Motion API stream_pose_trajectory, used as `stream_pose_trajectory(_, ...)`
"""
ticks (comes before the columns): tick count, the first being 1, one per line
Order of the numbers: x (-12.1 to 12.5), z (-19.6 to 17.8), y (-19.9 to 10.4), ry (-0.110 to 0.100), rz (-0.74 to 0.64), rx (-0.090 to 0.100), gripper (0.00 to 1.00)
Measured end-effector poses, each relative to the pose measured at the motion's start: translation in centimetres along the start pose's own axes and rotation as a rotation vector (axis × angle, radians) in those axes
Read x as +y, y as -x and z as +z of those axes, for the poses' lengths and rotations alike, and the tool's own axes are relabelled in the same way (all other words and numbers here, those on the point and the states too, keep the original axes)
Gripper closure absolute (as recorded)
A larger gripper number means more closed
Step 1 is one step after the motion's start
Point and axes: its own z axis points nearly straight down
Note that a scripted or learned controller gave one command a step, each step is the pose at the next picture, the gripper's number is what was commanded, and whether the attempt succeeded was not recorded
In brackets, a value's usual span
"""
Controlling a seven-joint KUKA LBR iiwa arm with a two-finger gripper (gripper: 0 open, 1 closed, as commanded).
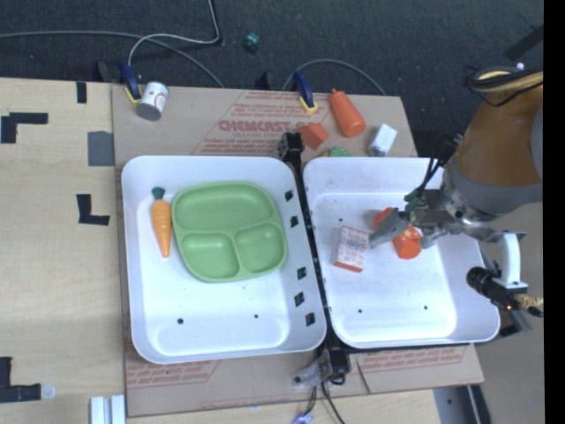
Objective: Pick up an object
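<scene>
My gripper [395, 229] reaches into the right bin [388, 321] from the right, low over its middle. An orange-red round object [408, 245] lies right beside it on the near side, and a small red piece [383, 216] shows just on its far side. Whether either one is held cannot be made out. A small red-and-white packet [350, 249] lies flat to the left of the gripper, apart from it. In the left bin [212, 334] lie a green divided plate [229, 230] and a toy carrot [161, 223] at its left.
Beyond the bins, on the cardboard, lie an orange bottle-shaped toy [347, 113], a small orange block [315, 135], a white cube [383, 138] and a small can [153, 99]. A black divider [305, 237] runs between the bins. Cables trail at the back.
</scene>
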Motion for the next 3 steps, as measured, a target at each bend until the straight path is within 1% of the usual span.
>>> stream_pose_trajectory(1,7.1,7.3,4.1,-0.003,0.001,-0.001,0.0)
stream_pose_trajectory(2,11.5,14.9,1.3,0.005,-0.001,-0.002,0.0)
stream_pose_trajectory(3,11.5,13.8,1.3,0.005,-0.001,-0.002,1.0)
